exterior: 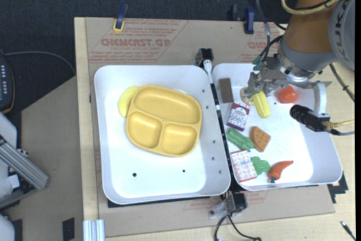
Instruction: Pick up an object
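- The hand (255, 86) of the grey arm with the orange band hangs over the upper left part of the right shallow white bin (324, 147), at the right of the frame; its fingers are too dark and small for me to tell how they stand, so whether anything is pinched cannot be said.
- Just below and beside it lies a small yellow toy corn cob (261, 104), the likeliest thing to take; a round red-orange toy (287, 94) sits near on the right.
- Lower in the same bin lie a red-and-white carton (238, 117), a green ridged toy (239, 139), a tan waffle-like piece (260, 138) and a red toy pepper (280, 169).
- The left white bin (107, 121) carries a yellow divided plastic plate (163, 119).
- To do the step well, I judge the hand should come straight down across the cob's narrow width, clear of the bin wall and the red-orange toy, then close before lifting.
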`<state>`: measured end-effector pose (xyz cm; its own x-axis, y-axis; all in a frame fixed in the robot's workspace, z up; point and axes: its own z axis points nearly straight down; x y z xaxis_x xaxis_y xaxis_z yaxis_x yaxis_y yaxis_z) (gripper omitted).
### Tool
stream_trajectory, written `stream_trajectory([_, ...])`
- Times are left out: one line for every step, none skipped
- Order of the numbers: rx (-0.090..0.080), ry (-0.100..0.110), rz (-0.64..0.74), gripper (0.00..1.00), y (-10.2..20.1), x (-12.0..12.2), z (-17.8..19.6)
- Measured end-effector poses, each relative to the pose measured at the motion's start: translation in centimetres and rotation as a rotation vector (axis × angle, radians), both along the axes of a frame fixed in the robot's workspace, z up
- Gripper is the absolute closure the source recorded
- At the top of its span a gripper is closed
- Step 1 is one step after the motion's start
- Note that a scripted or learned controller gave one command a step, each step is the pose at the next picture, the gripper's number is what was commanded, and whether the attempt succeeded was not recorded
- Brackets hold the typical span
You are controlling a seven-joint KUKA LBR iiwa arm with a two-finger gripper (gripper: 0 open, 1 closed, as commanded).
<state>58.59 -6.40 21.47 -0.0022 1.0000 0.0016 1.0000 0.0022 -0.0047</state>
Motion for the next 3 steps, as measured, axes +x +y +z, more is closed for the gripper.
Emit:
stream_trajectory([-0.001,-0.001,-0.001,1.0,4.9,-3.5,0.2])
stream_trajectory([0.0,0.0,0.001,1.0,9.2,-7.7,1.2])
stream_trajectory([0.0,-0.001,0.0,1.0,12.4,-10.2,1.5])
